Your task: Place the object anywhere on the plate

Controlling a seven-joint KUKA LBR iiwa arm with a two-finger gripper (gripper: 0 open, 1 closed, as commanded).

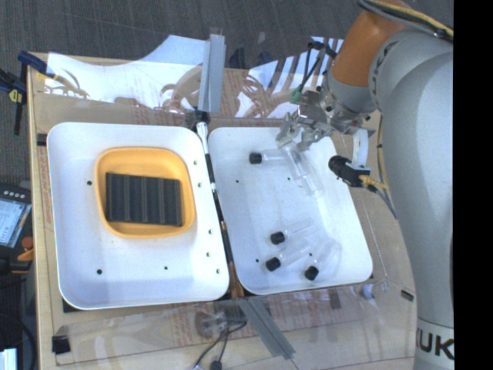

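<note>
While arm reaches in from right: gripper [296, 139] sits over right bin [231, 206], far edge.
Jaws: cannot tell whether parted or closed.
Objects: clear vials with black caps in right bin; one [266, 158] near gripper, three [291, 254] clustered at near end.
Plate [143, 163]: yellow, dark ribbed centre, in left bin [69, 237].
Surface: pale wooden bench [38, 99]; dark floor beyond.
Writing: "KU" on arm base [433, 347].

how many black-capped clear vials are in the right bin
4 that I can make out: one vial near the bin's top left, three near the bottom. Clear bodies are faint; more may be hidden.
</note>
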